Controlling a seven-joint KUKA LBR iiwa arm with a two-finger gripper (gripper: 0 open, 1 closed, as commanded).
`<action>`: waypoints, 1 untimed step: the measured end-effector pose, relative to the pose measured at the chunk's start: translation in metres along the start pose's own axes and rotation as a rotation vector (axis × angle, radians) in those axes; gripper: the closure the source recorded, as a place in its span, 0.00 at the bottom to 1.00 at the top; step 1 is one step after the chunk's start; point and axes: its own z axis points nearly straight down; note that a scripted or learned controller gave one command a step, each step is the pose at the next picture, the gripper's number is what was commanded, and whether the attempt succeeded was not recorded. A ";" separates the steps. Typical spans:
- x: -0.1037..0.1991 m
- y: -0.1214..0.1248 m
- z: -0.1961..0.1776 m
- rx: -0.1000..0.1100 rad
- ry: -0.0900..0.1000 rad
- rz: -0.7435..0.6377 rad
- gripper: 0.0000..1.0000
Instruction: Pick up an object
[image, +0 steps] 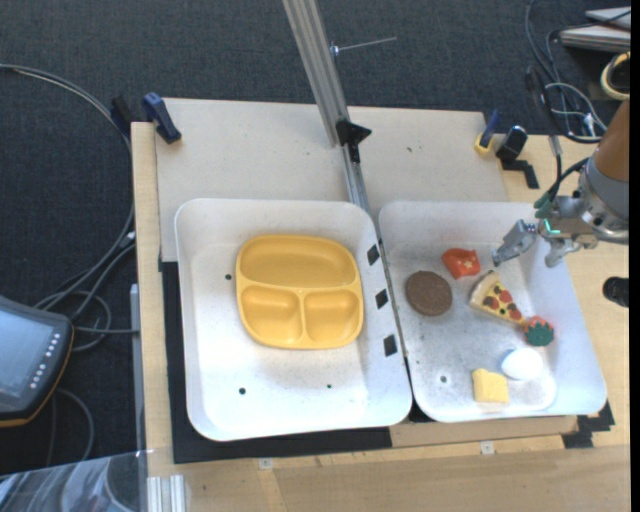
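Observation:
My gripper (533, 247) hangs over the back right part of the right bin (440, 385), its two fingers spread apart with nothing between them. In that bin lie a red toy tomato (461, 262), a brown round patty (429, 293), a pizza slice (496, 299), a small red and green strawberry (539, 331), a white egg (521, 364) and a yellow cheese block (490, 386). The gripper stands above and to the right of the tomato and just behind the pizza slice, touching neither.
The left bin (210, 400) holds a yellow divided plate (298, 290). A metal pole (320, 60) rises behind the ridge between the bins. Blue and black clamps (510, 143) sit at the bench's back corners. Cables lie on the floor at left.

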 end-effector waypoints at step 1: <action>0.006 0.001 0.044 0.004 0.000 0.001 0.00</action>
